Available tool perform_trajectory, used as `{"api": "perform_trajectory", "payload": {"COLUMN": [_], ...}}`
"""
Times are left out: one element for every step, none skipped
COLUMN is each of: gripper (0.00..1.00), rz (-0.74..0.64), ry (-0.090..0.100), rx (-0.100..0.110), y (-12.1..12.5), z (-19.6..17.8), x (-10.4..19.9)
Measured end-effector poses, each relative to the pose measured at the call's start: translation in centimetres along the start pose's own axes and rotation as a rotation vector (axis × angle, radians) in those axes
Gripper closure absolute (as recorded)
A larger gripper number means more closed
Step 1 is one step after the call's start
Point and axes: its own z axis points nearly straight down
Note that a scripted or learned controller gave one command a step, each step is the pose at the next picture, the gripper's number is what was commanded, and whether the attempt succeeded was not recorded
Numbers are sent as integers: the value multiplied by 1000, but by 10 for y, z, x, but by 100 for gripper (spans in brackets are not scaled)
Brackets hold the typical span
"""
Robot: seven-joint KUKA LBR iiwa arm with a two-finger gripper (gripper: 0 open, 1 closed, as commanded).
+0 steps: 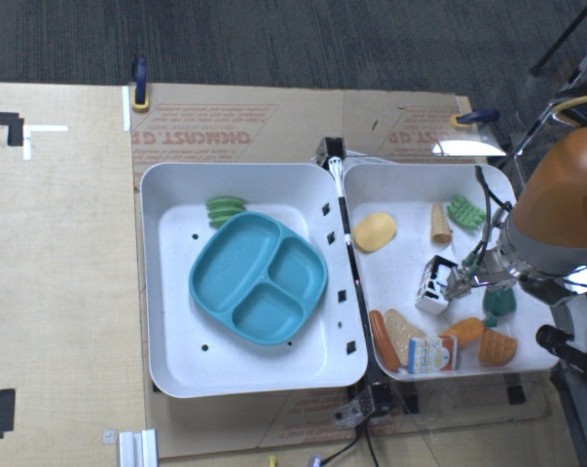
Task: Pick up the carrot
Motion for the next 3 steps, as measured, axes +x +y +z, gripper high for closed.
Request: {"api": "perform_trajectory", "payload": {"gripper": [0, 0, 100], "rz": [1, -90, -88], "ry": [0, 3, 1], "rx": [0, 4, 1], "y": [0, -14, -12], "z": [0, 59, 50], "x": [0, -22, -24]}}
